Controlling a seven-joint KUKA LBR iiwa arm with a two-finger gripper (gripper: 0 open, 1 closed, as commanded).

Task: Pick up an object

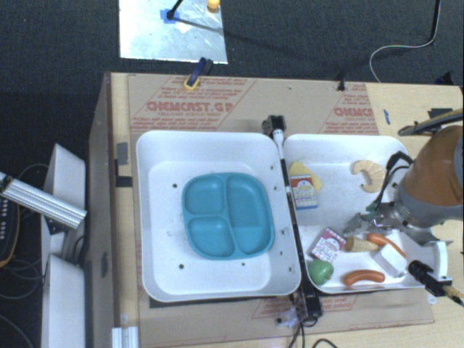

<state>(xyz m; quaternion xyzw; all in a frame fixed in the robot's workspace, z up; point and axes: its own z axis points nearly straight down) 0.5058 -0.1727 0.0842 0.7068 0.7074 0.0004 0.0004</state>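
Hovering gripper over carrot in right bin; pincer state: cannot tell. Looking light, rigid, slick plastic — pinching mid-length across the narrow width.

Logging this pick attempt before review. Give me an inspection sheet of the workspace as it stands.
Surface: bench bearing a left bin and a right bin.
Job's things: in the right bin, a fries carton, croissant, small packet, green pear, sausage, carrot.
Clutter: blue divided plate in the left bin.
Grippers: gripper low over the right bin, near the carrot; grasp unclear.
Cables: cable on the floor.
Surroundings: dark carpet, shiny sheet with a small yellow ball.
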